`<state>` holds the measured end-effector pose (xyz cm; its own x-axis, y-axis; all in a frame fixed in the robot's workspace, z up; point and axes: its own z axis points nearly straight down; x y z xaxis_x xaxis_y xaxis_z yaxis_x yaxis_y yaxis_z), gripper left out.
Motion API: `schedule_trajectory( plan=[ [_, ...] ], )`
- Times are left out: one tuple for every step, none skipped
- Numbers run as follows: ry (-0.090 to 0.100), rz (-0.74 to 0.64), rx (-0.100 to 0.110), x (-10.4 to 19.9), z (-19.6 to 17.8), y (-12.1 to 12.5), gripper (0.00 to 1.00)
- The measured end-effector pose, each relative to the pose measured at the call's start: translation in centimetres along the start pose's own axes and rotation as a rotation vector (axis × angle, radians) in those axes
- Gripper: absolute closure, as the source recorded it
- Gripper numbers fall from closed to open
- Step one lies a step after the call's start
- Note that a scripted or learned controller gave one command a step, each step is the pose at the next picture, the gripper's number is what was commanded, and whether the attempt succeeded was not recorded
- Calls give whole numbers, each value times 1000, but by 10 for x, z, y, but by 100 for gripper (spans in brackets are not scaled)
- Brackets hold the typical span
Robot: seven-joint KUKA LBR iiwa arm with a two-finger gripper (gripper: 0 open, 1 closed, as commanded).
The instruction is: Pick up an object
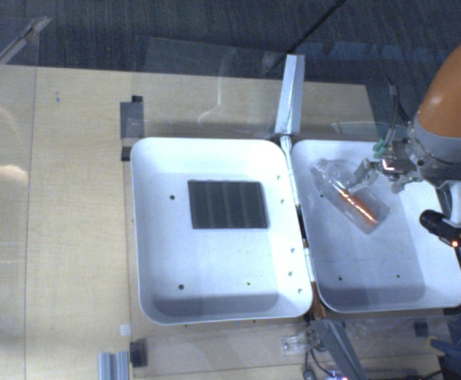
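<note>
While the grey arm with its broad orange band [452, 85] reached in from three o'clock, its metal two-finger gripper [377, 169] hung over the upper part of the right-hand shallow white plastic bin [389, 287]. How wide it stood could not be told — glare and blur smeared the tip — and whether it had hold of anything could not be told either.

Just beside that tip, toward eight o'clock, lay a clear plastic tube-like object with a copper-coloured core [349, 192]. It lay tilted, one end toward ten o'clock and the other toward four o'clock, on the bin's smooth floor in the upper middle part. Its wall looked glossy and see-through, with a warm orange streak showing along the lower half. Whether the gripper touched it was unclear.

The left-hand shallow white bin [155, 283] had rounded corners and a matte floor with a few small dark dots. At its centre lay a flat dark grey ribbed rectangular pad [228, 204], its ridges running toward twelve o'clock.

Both bins sat touching side by side on a pale wooden bench top [64, 236]. A slim grey metal bar [290, 97] rose toward twelve o'clock from the seam between them.
</note>
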<state>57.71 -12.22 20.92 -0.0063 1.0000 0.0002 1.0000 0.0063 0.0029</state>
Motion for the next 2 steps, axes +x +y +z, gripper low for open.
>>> schedule_trajectory(
  plan=[
    [-1, -29, -4, 3, 109, 28, 0],
    [0, -28, -7, 4, 98, 30, 100]
  ],
)
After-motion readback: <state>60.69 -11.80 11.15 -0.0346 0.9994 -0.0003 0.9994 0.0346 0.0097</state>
